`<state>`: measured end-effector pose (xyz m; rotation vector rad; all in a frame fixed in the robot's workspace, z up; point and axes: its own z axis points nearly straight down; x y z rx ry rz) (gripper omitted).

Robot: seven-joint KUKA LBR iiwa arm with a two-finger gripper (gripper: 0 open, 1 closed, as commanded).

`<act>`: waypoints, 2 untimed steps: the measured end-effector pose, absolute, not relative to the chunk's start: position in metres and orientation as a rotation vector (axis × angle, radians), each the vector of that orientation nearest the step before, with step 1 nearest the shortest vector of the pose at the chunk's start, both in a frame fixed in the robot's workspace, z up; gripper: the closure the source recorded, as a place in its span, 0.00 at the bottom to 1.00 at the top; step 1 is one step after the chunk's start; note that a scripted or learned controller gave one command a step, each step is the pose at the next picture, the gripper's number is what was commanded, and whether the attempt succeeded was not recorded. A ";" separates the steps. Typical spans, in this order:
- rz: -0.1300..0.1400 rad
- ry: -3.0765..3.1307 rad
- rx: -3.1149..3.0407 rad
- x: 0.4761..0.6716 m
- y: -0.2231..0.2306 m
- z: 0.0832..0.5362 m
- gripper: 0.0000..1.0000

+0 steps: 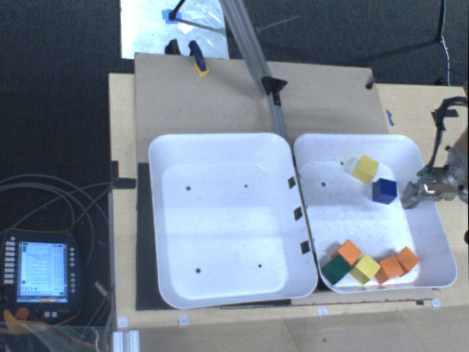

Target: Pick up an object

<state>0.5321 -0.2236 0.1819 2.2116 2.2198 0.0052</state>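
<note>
Barely Inside the Bin, Arm Nears Its Pick

Overhead, the gripper (pixel 415 194) hangs at the right rim of the right bin (pixel 432 229), just beside a blue cube (pixel 384 191) and near a yellow cube (pixel 365 169); whether its fingers are open or closed cannot be told. More blocks cluster at the near wall. Descending this close to the rim risks clipping it or nudging the blue cube away

Even, bright overhead light; the white bins (pixel 220 149) were near overexposed, a foil sheet (pixel 150 17) at top glared, shadows were faint, and focus was slightly soft.
</note>
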 end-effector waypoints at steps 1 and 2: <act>0.006 2.221 2.210 0.529 -0.220 0.244 1.00; 0.003 2.224 2.213 0.530 -0.221 0.257 1.00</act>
